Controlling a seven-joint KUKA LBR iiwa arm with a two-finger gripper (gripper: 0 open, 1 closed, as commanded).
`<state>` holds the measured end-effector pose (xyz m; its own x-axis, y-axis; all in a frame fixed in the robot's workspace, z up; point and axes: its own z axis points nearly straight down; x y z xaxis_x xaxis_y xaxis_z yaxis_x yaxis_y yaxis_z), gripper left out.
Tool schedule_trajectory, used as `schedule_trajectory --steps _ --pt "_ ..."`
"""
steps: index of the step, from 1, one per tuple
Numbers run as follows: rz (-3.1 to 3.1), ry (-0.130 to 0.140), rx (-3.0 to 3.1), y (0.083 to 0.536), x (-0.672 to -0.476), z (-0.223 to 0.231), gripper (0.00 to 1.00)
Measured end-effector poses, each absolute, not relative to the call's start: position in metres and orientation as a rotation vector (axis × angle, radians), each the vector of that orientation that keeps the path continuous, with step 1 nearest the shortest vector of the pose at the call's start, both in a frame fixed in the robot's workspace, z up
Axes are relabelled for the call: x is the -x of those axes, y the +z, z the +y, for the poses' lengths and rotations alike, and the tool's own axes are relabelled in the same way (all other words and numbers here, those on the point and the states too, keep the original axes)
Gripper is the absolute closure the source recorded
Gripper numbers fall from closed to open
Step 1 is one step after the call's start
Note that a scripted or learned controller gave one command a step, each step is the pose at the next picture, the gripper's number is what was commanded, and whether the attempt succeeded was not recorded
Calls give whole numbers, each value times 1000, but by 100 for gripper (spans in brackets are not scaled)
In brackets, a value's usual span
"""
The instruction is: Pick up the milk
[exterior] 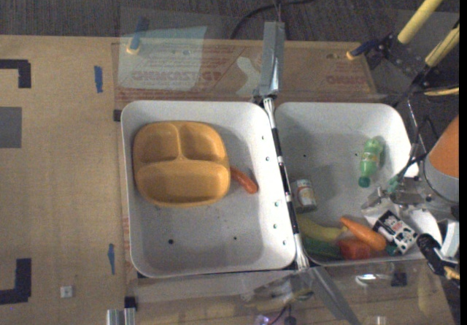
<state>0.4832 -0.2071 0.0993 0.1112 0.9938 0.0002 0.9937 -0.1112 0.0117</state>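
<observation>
While the milk carton (pixel 396 230) lies in the lower right corner of the right bin (pixel 328 123), the pick is not done: nothing in this view shows it lifted off the bin floor.

Worktop (pixel 58 170): brown, with black and blue tape marks at frame left. Two white bins sit side by side at centre.

Left bin (pixel 211 243): a large orange divided plate (pixel 179 161) in its upper left part; a small orange carrot (pixel 244 180) just beside the plate's right edge.

Right bin: arm (pixel 446 163) enters from the right edge of frame, orange band visible, grey wrist below it. Its tool (pixel 387 196) hangs over the bin's right side, just above the carton in the picture. Metal parts are tangled with cables there; whether the tool is spread or closed I cannot tell, nor can I tell if it touches the carton. No object is seen gripped.

Smaller items in the right bin, by size:
- green bottle (pixel 370 158), upper right, lying at a slant, near the tool but apart from it
- banana (pixel 321 231) along the lower edge
- second carrot (pixel 363 233) lying across it, just left of the carton
- red piece (pixel 354 249) below the carrot, touching the bin's lower wall
- small can (pixel 304 193) near the bin's left wall

Judgement: approach stage at best. Left to do: close on the carton and raise it. The carrot beside it crowds the left side.
</observation>
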Motion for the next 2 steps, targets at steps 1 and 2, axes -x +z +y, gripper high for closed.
schedule_trajectory --steps 1,2 --pt "2085 14 -2336 109 -483 -208 100" --pt "2085 14 -2336 109 -483 -208 0"
